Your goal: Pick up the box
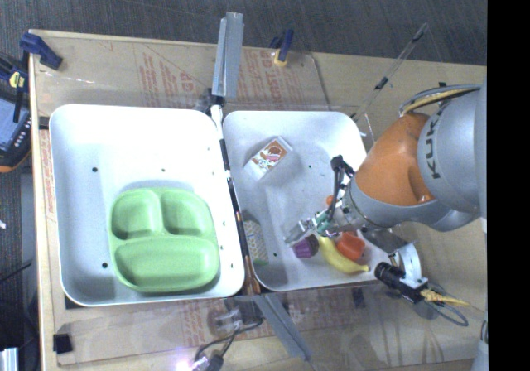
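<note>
Right-hand shallow white bin (248,253): we list a small white printed cardboard box (270,156) at its far-left part, lying diagonally. End effector (308,229), grip state unreadable to us, sits near the front, beside a yellow banana (338,257); the box lies up-left, well apart.

A green divided tray (163,238) lies in the left bin (74,137). In the right bin (310,125), a banana (338,256), a purple piece (305,248) and a red piece (351,244) cluster together on the worktop (124,71).
</note>
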### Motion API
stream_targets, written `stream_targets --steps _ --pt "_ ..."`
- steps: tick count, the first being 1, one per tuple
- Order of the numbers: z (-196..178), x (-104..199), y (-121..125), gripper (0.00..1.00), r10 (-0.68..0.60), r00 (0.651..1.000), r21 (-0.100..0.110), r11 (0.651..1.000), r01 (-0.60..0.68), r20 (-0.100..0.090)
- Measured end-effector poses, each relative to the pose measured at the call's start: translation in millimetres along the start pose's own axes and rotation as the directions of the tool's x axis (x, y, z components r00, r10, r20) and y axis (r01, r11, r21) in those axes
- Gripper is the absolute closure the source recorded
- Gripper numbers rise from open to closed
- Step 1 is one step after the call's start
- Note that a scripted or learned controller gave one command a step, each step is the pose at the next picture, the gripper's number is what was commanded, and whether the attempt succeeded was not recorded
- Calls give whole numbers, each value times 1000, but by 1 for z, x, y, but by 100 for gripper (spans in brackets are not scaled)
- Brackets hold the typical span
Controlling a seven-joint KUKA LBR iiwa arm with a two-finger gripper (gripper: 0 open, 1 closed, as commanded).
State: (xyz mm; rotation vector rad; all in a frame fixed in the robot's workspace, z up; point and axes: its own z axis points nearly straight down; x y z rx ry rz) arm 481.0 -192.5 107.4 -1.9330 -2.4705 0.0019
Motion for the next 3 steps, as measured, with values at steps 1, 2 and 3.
stream_targets --steps 1,2,3 --pt "-10 0 0 100 -5 1000 1 1000 5 1" --pt "-109 39 6 100 -233 973 -4 973 233 4" --pt "-126 129 51 100 -378 926 -2 926 378 4"
